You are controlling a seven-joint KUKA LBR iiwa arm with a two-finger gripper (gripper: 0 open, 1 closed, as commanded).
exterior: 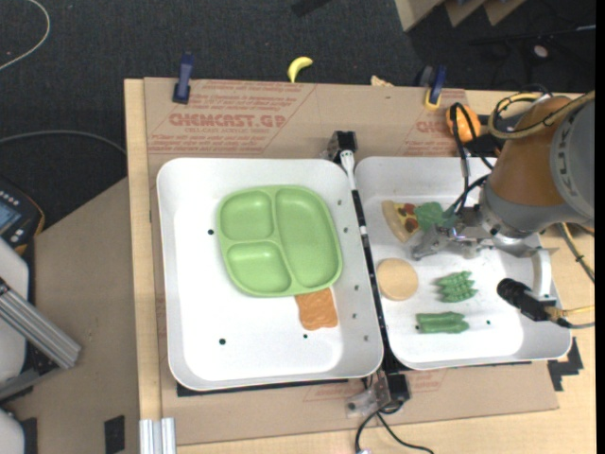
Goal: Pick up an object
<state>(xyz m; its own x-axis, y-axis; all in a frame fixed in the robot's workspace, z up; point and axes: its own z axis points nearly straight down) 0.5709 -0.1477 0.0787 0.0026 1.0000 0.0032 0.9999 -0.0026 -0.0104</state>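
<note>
The hand (pixel 437 241) is lowered into the right bin (pixel 529 346); whether it is spread cannot be told. Five objects are counted there: a pizza slice (pixel 401 218), a green piece (pixel 430 214), a tan disc (pixel 397 279), and two green toys (pixel 457 287) (pixel 441 323).

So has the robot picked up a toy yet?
Not yet. Done: the arm has reached into the right bin and its gripper sits low beside the pizza slice. In hand: nothing I can see. Left: grab a toy and lift it. The cookie and green toys lie untouched.
</note>
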